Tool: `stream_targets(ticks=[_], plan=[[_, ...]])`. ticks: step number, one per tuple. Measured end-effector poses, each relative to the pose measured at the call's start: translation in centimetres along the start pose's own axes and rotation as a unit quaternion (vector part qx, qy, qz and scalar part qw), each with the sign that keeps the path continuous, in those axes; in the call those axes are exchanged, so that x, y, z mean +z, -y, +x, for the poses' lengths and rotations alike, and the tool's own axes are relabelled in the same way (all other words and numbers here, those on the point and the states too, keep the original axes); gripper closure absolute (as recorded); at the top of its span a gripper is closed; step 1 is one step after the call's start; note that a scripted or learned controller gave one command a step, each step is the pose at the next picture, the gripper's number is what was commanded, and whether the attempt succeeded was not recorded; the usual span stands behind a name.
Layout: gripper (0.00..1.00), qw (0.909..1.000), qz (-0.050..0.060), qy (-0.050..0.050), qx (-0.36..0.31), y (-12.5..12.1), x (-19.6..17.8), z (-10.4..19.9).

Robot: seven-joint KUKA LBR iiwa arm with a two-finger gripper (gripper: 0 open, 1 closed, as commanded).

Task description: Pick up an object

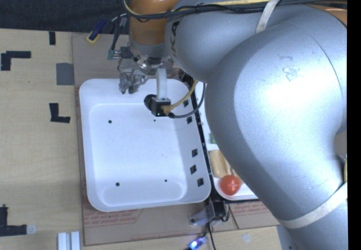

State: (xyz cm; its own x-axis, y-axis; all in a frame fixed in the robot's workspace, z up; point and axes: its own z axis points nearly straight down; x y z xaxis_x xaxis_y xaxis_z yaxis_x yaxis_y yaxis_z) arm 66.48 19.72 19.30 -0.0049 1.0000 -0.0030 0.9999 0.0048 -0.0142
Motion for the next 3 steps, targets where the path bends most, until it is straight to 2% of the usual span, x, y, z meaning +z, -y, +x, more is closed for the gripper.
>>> stream_targets(ticks=[1, 2, 3], plan=[[1.00, 0.9999, -0.012, -0.004, -0.001, -0.2, -12.0, 3.9], [1.00, 1.0000, -0.004, 0.001, 0.005, 0.3, -6.2, -3.2], [1.00, 1.0000, -0.005, 0.000, 0.004, -0.2, -3.7, -7.4]])
